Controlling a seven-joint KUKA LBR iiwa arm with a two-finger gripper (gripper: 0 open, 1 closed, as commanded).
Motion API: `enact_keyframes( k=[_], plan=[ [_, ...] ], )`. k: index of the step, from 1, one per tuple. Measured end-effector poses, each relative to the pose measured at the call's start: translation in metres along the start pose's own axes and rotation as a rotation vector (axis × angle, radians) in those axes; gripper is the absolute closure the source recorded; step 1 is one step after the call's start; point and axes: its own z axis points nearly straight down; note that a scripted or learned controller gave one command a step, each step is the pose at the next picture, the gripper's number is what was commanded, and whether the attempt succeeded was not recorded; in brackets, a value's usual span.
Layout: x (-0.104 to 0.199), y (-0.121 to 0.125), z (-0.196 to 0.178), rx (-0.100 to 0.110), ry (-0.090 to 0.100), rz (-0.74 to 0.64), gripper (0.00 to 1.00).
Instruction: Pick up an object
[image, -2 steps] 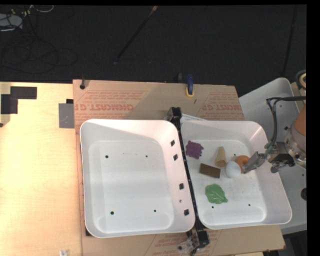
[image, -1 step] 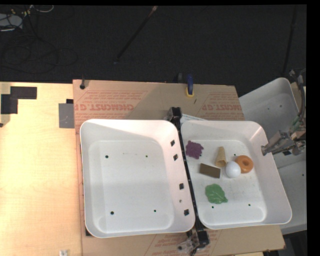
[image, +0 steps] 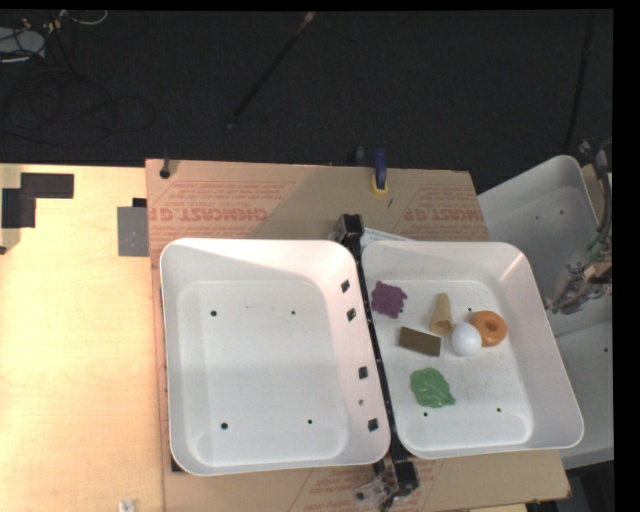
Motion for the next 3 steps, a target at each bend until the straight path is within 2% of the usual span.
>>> enact_keyframes(
  k=[1,2,3],
  plan=[
    [-0.044,-0.02,-0.125,-0.015,-0.007,0.004,1.0],
    [-0.042,-0.019,-0.184,-0.008,-0.002,-0.001,1.0],
    [0.002,-0.02,0.057,0.014,0.006,-0.001,1.0]
  ],
)
